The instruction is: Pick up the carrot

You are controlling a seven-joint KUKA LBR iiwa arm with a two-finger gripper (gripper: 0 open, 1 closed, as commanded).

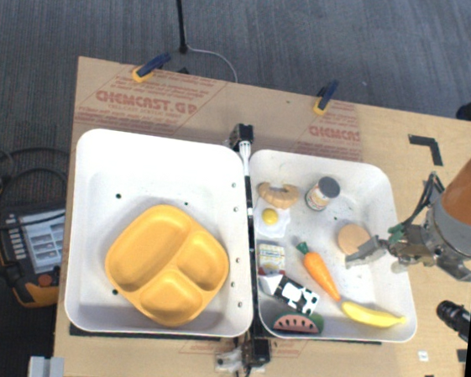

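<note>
1. Bench: a brown board (39, 203) printed with red lettering, held by two yellow-and-blue clamps (150, 67) along its far edge, stands on grey carpet (70, 4). A black cable (179, 12) runs down to the far edge.
2. Bins: the left bin (103, 160) and right bin (379, 187) sit side by side, touching along their inner walls.
3. Left bin contents: one yellow divided plate (168, 262).
4. Task item: the carrot (321, 271) lies in the middle of the right bin, green top toward the far left, tip toward the near right.
5. Neighbours: a banana (371, 315) just beyond the carrot's tip; a black-and-white piece (298, 295) and a watermelon slice (299, 323) on the near side; a small jar (271, 258) to its left; an egg (271, 218), a pastry (280, 195), a tin (324, 192) and a tan disc (353, 237) farther back.
6. Gripper (370, 249): positioned over the right bin's right side, near the tan disc, apart from the carrot. Finger state cannot be determined.
</note>
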